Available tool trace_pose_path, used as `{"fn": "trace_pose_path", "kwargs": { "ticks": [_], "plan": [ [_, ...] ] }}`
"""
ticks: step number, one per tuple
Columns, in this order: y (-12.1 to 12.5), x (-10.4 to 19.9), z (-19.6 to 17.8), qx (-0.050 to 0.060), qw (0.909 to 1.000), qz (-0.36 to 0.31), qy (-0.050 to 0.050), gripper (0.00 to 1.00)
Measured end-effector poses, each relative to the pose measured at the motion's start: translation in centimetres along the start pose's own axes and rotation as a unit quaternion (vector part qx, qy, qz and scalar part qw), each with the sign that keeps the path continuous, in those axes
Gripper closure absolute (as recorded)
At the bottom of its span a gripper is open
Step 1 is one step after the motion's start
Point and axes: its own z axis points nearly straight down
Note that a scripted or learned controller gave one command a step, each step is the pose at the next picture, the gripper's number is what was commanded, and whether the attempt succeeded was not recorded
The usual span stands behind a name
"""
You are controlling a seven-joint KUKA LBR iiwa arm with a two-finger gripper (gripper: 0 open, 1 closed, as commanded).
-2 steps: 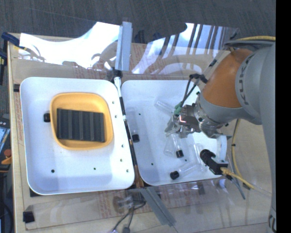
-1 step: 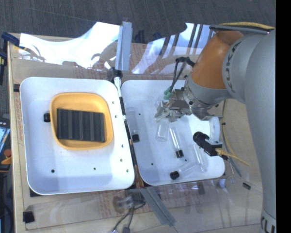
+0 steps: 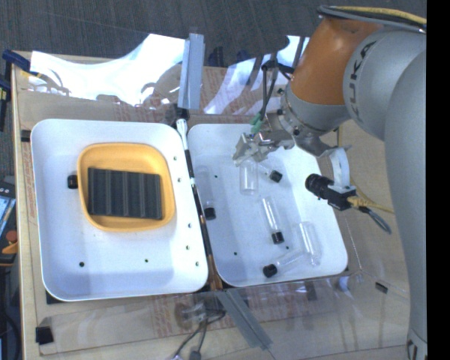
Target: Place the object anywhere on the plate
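The gripper (image 3: pixel 249 150) hangs over the upper middle of the right bin (image 3: pixel 217 145), its pale metal fingers pointing down and to the left from the wrist. Whether anything sits between those fingers, or how far apart they stand, cannot be told from this slant. Just below the fingertips stands a clear plastic tube (image 3: pixel 247 178), close to them, though contact cannot be judged.

Above the gripper the wrist rises to the orange band (image 3: pixel 326 55) and then the broad grey arm (image 3: pixel 386 81), which fills the upper right. Thin cables (image 3: pixel 268 88) run down beside the wrist. A black cylindrical part (image 3: pixel 322 187) juts out below the wrist at the bin's right rim.

More clear tubes with black caps lie in the right bin: one slender tube (image 3: pixel 272 217) near the middle, lying roughly upright in the view with its cap at the lower end, one uncapped tube (image 3: pixel 309 240) toward the lower right corner, and one capped tube (image 3: pixel 283 262) lying across near the lower edge. A small black cap (image 3: pixel 274 175) lies loose just right of the tube beneath the gripper.

The left bin (image 3: pixel 52 231) holds the plate (image 3: pixel 124 160), a yellow-orange rounded-rectangular dish with a dark ribbed insert (image 3: pixel 126 193) in its hollow. The plate sits in the upper middle of that bin, well apart from the gripper and the tubes. A small black piece (image 3: pixel 73 181) lies just left of the plate.

Both bins rest on a wooden bench (image 3: pixel 97 325), with crumpled clear plastic sheeting (image 3: pixel 112 70) along its far edge.
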Motion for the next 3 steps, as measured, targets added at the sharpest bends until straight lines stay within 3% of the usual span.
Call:
{"fn": "trace_pose_path", "kwargs": {
  "ticks": [1, 2, 3],
  "plan": [
    [0.0, 0.0, 0.0, 0.0, 1.0, 0.0, 0.0, 0.0],
    [0.2, 3.4, 1.4, 0.001, 0.9902, -0.14, 0.001, 0.0],
    [1.1, 7.6, 2.9, 0.001, 0.9853, -0.171, 0.001, 0.0]
  ]
}}
